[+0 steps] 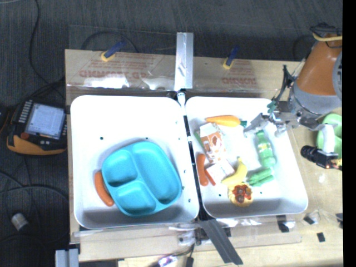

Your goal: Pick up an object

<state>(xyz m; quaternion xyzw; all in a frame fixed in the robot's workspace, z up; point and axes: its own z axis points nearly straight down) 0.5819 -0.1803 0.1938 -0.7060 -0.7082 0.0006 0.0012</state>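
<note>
My gripper (pixel 266 124) hangs over the far right part of the right bin (pixel 295 199), its fingers apart and nothing between them. Just below it lies a green bottle (pixel 265 152), with a green vegetable (pixel 259 177) at the bottle's near end. An orange carrot (pixel 223 120) lies to the gripper's left. Further left are a white and orange carton (pixel 212 141), a red sausage (pixel 203 168), a banana (pixel 237 173) and a small red and yellow piece (pixel 241 193).
The left bin (pixel 89 115) holds a blue divided plate (pixel 142 177) with an orange sausage (pixel 103 188) beside its left edge. A metal post (pixel 184 60) stands behind the wall between the bins. A green and white object (pixel 331 133) sits on the bench to the right.
</note>
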